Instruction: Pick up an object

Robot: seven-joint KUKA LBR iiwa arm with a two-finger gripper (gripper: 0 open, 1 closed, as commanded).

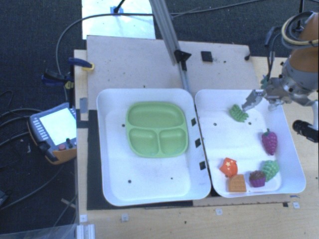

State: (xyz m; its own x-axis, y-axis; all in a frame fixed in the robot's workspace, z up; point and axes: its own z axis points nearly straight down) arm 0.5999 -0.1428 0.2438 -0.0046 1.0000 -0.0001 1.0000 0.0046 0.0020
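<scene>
The right bin (219, 133) holds several toy foods. A small green ridged piece (239, 113) lies near its back edge. A purple grape bunch (269, 142) sits by the right wall. In the front right corner are a red-orange piece (229, 167), an orange block (237, 183), a small purple piece (257, 178) and a green bunch (270, 169). My gripper (250, 100) reaches in from the right, low over the bin's back right part, its tip just up and right of the green ridged piece. I cannot make out whether it touches that piece.
The left bin (114, 178) holds a green divided plate (157, 129). A metal pole (167, 26) slants up from a clamp behind the bins. A handheld pendant (55, 131) lies on the floor at the left.
</scene>
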